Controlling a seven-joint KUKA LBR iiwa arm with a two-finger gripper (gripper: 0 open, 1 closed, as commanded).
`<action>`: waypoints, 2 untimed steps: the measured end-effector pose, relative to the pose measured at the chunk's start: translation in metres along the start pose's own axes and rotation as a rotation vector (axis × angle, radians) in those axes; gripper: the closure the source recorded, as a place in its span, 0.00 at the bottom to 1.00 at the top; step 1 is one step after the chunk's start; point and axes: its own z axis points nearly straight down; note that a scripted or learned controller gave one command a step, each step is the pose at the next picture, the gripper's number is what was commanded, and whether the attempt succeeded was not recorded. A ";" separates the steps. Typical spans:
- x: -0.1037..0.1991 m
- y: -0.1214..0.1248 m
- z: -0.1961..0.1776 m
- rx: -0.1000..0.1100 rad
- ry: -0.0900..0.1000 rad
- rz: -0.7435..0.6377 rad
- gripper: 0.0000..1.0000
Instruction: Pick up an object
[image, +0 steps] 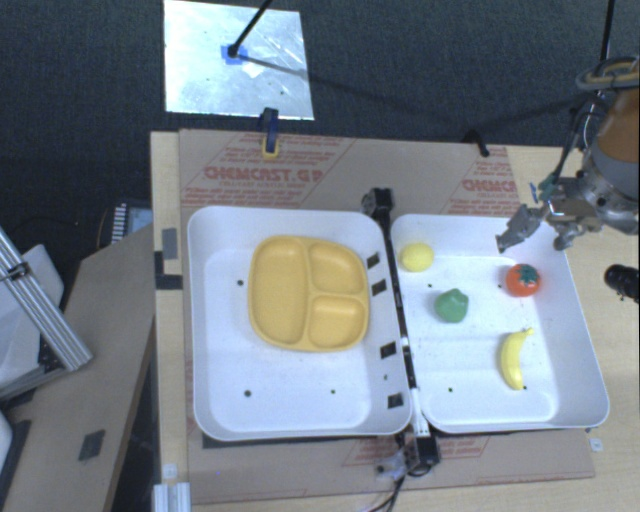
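Two white bins (300, 425) on cardboard-covered bench (420, 165); gripper (540, 228) spread, empty, above tomato (521, 280).

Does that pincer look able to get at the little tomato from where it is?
Probably yes: the pincer hangs above the right bin's far edge, and the tomato sits just below it with nothing between.

Dark carpet floor (450, 60); shiny metal sheet (238, 58); brown bench board (300, 165).

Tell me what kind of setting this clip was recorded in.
Most likely a lab bench set up for robot grasping trials. Two shallow white bins sit side by side on a board; toy fruit such as a banana and a tomato lie in the right one, and a pincer hangs above them.
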 end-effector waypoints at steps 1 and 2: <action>0.000 0.002 -0.005 -0.009 -0.002 -0.002 0.00; 0.002 0.005 0.057 -0.004 0.000 0.000 0.00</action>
